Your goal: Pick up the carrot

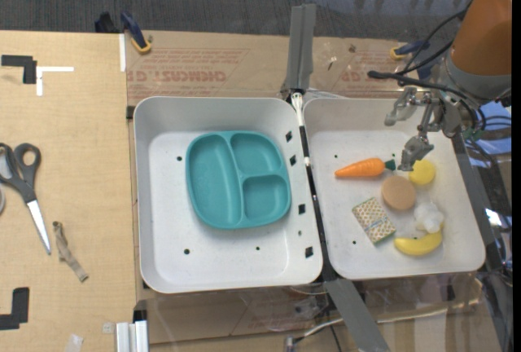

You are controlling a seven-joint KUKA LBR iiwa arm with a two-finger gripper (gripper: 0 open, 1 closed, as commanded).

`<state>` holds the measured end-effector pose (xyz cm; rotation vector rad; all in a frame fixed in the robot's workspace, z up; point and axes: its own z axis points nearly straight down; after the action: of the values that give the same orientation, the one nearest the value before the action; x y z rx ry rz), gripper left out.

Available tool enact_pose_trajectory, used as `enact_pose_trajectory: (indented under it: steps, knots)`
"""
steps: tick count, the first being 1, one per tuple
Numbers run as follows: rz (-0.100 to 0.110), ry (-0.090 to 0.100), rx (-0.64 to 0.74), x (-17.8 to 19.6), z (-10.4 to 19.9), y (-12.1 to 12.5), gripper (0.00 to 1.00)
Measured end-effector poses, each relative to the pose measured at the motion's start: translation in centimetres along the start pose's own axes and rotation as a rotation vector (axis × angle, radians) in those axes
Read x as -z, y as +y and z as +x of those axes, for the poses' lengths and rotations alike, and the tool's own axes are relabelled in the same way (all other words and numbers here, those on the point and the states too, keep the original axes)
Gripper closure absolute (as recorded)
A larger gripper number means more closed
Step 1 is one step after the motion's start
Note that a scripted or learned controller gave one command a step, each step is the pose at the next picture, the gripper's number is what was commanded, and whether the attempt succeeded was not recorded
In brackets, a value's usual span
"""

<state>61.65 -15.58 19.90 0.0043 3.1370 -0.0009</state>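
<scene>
Cardboard and pale wood cover the bench (65, 204), and nearest us on its left side we see a pair of scissors (24, 183) lying flat. Beside them sits the left bin (155, 261), holding a teal divided plate (239, 179). In the right bin (342, 257), closest to us, a banana (418, 243) lies along the front, with a small patterned packet (374, 221) and a white crumpled piece (429, 217) just behind it. Farther back we find a round tan object (399, 194) and a yellow lemon-like fruit (422, 172). The carrot (361, 169) lies on the bin floor to their left, its green end pointing right toward the gripper (413, 151). The gripper hangs just beside that green end; we cannot tell whether its fingers are open or closed, and nothing shows between them. Beyond, the grey arm with its orange band (482, 24) reaches in from the right.
</scene>
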Motion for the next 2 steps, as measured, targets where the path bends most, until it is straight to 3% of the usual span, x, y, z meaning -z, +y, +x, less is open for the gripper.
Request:
enact_pose_trajectory:
  steps: [1,2]
  knots:
    - [0.000,-0.001,0.085,-10.5,-0.9,2.1,0.00]
    - [-0.001,-0.001,0.075,-10.5,1.7,6.2,0.00]
